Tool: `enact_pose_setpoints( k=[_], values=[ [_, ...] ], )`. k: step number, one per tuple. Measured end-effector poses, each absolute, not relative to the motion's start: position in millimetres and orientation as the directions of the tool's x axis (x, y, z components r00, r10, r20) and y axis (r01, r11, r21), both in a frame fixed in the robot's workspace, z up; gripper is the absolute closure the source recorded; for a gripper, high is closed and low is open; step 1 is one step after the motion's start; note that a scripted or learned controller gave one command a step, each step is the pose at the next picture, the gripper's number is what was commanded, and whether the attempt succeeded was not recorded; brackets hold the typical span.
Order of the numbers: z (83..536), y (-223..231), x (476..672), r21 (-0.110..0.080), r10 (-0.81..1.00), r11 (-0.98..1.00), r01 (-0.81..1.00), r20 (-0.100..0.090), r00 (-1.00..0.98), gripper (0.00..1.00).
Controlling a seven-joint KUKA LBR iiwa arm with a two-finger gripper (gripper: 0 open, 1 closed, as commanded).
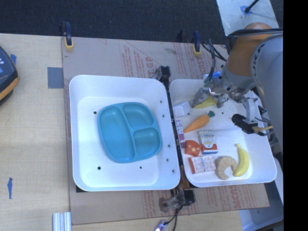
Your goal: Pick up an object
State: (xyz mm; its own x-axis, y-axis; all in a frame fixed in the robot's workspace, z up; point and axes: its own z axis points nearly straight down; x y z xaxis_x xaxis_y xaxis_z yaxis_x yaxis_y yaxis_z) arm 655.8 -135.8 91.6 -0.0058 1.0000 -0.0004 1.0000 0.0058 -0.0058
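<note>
My gripper [206,98] is low over the far left part of the right bin [269,170], and the arm comes in from the right. A small yellow object [210,102] lies right under it, partly covered; I cannot see whether it is gripped. An orange carrot [198,123] with a green top lies just in front of the gripper. Nearer the front are a red piece with a star [192,148], a small carton [207,140], a red-and-white packet [202,164], a croissant [225,166] and a yellow banana [242,160].
The left bin [82,129] holds a blue divided plate [129,131]. A white slip [179,110] and a narrow packet [180,131] lie along the right bin's left wall. The bins touch at the middle. A dark device [6,73] sits at the bench's left edge.
</note>
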Motion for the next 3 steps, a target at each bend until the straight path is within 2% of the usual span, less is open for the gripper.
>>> enact_pose_setpoints(
  k=[1, 2, 3],
  values=[
    [92, -115, 608.8, -0.004, 1.000, 0.004, 1.000, -0.001, -0.004, 0.00],
    [91, -104, 654.5, -0.010, 1.000, 0.001, 1.000, -0.001, -0.001, 0.00],
    [94, -98, 631.8, 0.003, 1.000, -0.001, 1.000, -0.010, 0.001, 0.00]
  ],
)
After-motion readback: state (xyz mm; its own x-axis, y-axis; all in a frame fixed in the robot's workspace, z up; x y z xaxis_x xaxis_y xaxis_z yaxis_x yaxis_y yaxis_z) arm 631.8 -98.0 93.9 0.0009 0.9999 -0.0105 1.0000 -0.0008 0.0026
